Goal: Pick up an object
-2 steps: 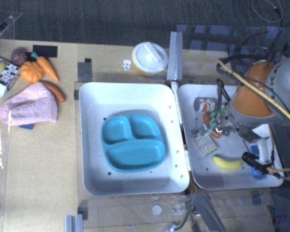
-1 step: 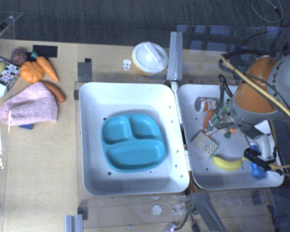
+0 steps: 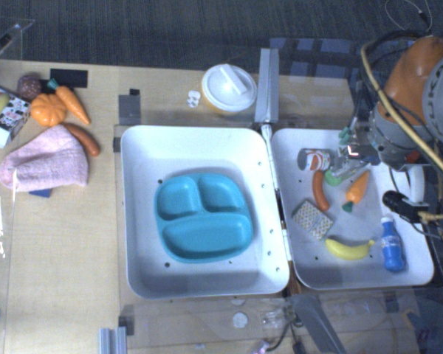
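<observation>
Gripper (image 3: 348,161) low in right bin (image 3: 421,271), among can (image 3: 314,158), sausage (image 3: 320,189), carrot (image 3: 357,187); claw state: cannot tell. Good practice: centre on 1 item, carrot nearest, descend straight, avoid neighbours, then lift.

A pale wooden bench (image 3: 59,271) carries two shallow white bins side by side, the left bin (image 3: 133,220) and the right bin (image 3: 295,271). At the bench's left end lie a pink cloth (image 3: 44,162), a small pumpkin (image 3: 47,109), a carrot (image 3: 75,103) and a sausage (image 3: 85,139). A white lidded bowl (image 3: 229,87) stands behind the bins.
</observation>
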`<state>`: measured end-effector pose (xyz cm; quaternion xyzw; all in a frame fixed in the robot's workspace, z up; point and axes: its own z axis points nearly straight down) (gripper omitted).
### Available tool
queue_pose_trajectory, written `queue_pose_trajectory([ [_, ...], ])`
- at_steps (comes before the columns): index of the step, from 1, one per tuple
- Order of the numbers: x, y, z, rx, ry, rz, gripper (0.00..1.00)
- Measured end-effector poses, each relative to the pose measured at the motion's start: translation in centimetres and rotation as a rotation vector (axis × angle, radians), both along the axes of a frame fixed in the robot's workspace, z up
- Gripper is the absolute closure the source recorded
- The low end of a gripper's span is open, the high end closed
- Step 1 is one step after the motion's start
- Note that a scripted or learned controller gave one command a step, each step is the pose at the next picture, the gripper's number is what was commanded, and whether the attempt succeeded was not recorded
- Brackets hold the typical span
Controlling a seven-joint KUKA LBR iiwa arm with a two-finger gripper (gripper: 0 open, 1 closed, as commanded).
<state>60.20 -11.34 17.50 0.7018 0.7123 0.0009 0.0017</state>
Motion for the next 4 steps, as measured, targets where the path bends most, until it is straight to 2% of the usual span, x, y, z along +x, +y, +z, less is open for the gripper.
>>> queue_pose_trajectory([
  [1, 0.0, 0.0, 0.0, 0.000, 0.000, 0.000, 0.00],
  [2, 3.4, 1.0, -7.0, 0.000, -0.001, -0.061, 0.00],
  [3, 5.4, 0.6, -8.7, 0.000, -0.001, 0.073, 0.00],
  [4, 5.7, 0.7, -7.4, -0.002, -0.008, 0.080, 1.00],
])
